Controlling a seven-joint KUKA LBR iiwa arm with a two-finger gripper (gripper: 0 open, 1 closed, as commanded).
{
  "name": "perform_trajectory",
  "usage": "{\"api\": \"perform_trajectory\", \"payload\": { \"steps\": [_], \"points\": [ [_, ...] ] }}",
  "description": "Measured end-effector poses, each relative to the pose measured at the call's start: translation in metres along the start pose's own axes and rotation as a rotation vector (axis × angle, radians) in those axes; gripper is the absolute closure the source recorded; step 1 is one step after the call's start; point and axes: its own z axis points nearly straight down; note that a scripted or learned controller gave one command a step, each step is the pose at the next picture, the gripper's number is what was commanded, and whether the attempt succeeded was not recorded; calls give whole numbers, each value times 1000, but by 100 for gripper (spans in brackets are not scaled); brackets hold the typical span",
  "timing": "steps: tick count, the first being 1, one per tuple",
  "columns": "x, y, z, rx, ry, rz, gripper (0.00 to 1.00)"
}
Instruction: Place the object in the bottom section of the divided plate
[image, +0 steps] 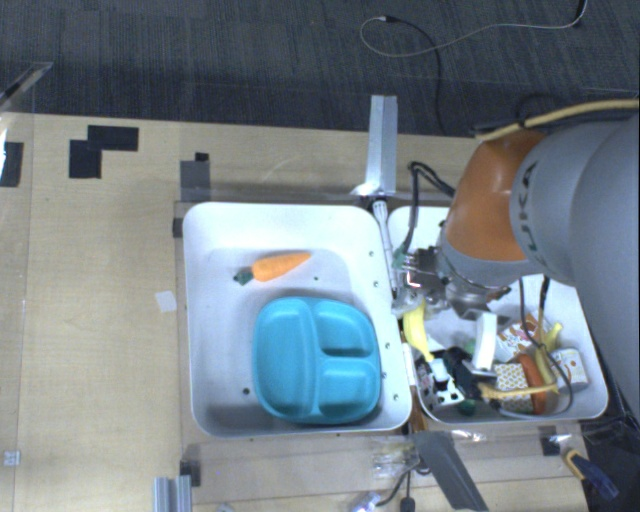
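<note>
A blue divided plate (292, 362) lies in the left bin (215, 300), toward its front. It has one large section on the left and two smaller ones on the right, and nothing rests in any of them. An orange toy carrot (281, 265) with a green top lies on the bin floor just behind the plate. My gripper (428, 286) hangs under the orange-banded wrist over the left side of the right bin (590, 400), mostly hidden by the arm. A yellow banana-shaped toy (414, 336) lies just below it.
The right bin holds a heap of several small toys, among them a white piece (486, 341) and a checkered piece (510, 377). The divider wall between the bins (390, 290) runs just left of the gripper. A metal post (382, 140) stands behind the bins.
</note>
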Motion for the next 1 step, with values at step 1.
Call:
{"api": "perform_trajectory", "payload": {
  "steps": [1],
  "points": [
    [83,-49,-7,1,1,100,100]
  ]
}}
